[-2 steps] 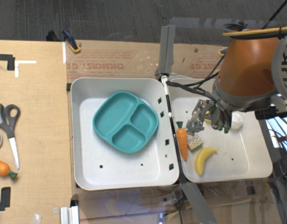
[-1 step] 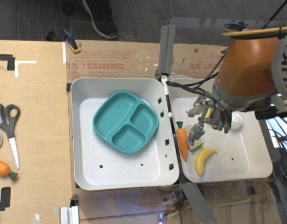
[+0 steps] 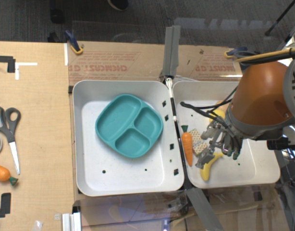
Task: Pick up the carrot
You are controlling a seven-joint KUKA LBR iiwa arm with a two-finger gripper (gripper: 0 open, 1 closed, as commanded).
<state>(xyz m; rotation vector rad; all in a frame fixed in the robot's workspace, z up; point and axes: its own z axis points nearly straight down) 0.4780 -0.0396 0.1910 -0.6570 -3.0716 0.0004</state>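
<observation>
An orange carrot (image 3: pixel 187 148) with a green top lies in the right bin (image 3: pixel 261 173), lengthwise along its left wall. My gripper (image 3: pixel 211 153) hangs just to the right of the carrot, low over the bin floor and apart from the carrot. It sits over a yellow banana (image 3: pixel 206 171) and a patterned item (image 3: pixel 197 140). The orange band and wrist hide much of the bin's middle.
A teal divided plate (image 3: pixel 129 125) lies in the left bin (image 3: pixel 80 143). On the wooden bench to the left are scissors (image 3: pixel 8 129) and a second small carrot (image 3: pixel 1 173). Black cables run from the wrist across the right bin's back.
</observation>
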